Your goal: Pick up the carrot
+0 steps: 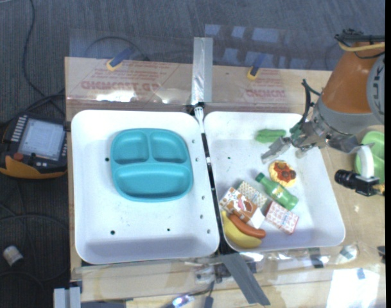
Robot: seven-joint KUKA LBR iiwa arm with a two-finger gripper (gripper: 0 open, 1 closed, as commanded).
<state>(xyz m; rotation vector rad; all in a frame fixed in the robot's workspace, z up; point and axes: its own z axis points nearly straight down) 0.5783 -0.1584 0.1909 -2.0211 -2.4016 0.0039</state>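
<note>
- The grey arm with its orange band (352, 85) reaches in from the right over the right-hand white bin (330, 233) on the counter.
- The claw (278, 147) hangs over the far part of that bin, just beside a green toy (270, 135); whether it is open or closed cannot be told from this angle.
- The carrot (248, 226), an orange-red stick, lies across a yellow banana (239, 238) in the bin's near left corner, well apart from the claw.
- Between them sit a red-and-yellow toy (284, 172), a green bottle (278, 193) and two printed cartons (241, 203).
- The left bin (92, 236) carries a teal divided plate (151, 163).
</note>
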